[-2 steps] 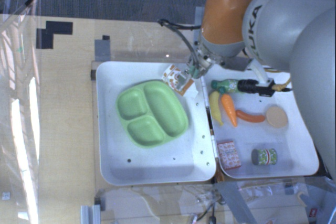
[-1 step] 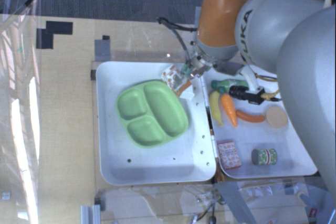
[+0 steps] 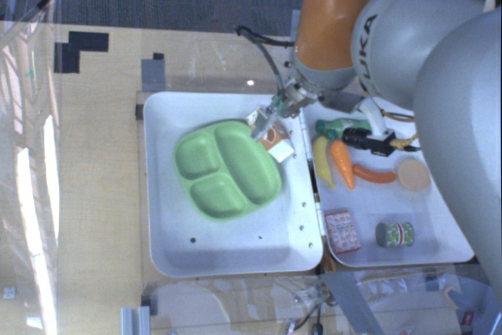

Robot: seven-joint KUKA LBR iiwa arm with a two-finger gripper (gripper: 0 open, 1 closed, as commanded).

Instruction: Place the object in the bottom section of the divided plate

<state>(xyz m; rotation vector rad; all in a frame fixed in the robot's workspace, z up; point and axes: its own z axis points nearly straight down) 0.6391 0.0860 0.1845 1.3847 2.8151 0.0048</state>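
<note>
A green divided plate [image 3: 227, 169] lies in the left white bin [image 3: 227, 255], with two sections toward the back and one at the front. My gripper [image 3: 267, 124] hangs over the plate's back right rim. A small brown and white object [image 3: 275, 143] sits right under the gripper's tip, at the plate's right edge. The view is too small to tell whether it is gripped or resting there.
The right bin [image 3: 439, 247] holds a yellow banana [image 3: 321, 161], a carrot [image 3: 342, 164], a green item [image 3: 336, 126], a red-orange sausage shape [image 3: 375, 176], a tan disc [image 3: 413, 175], a red patterned box [image 3: 342, 232] and a small can [image 3: 394, 233]. The arm covers that bin's back right.
</note>
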